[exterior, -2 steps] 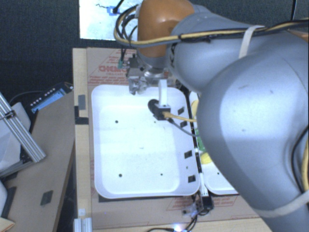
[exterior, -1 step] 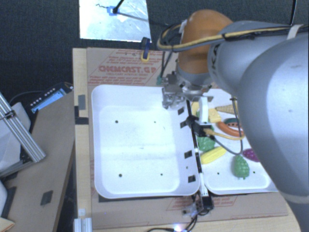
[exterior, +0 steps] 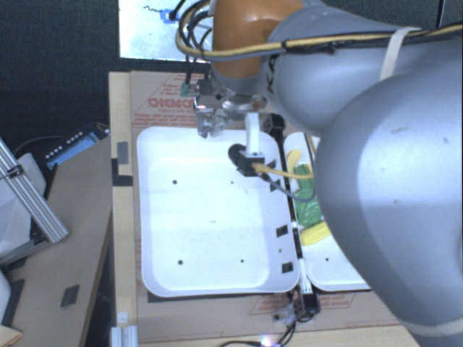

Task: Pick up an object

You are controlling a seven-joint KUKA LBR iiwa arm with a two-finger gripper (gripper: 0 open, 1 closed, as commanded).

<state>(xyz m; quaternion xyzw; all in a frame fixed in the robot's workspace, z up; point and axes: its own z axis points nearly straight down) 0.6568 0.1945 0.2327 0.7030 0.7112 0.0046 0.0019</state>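
Grey arm [exterior: 376, 157] hides most of the right bin [exterior: 329, 275]; a green scrap [exterior: 308, 210] peeks out. Whether the claw [exterior: 209, 125] is apart or together, I can't tell.

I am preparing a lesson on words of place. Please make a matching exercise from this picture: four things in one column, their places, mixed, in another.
Things
1. gripper
2. green object
3. cardboard sheet
4. orange band

Places
a. in the right bin
b. over the far rim of the left bin
c. beneath both bins
d. on the arm

Pairs: 1-b, 2-a, 3-c, 4-d
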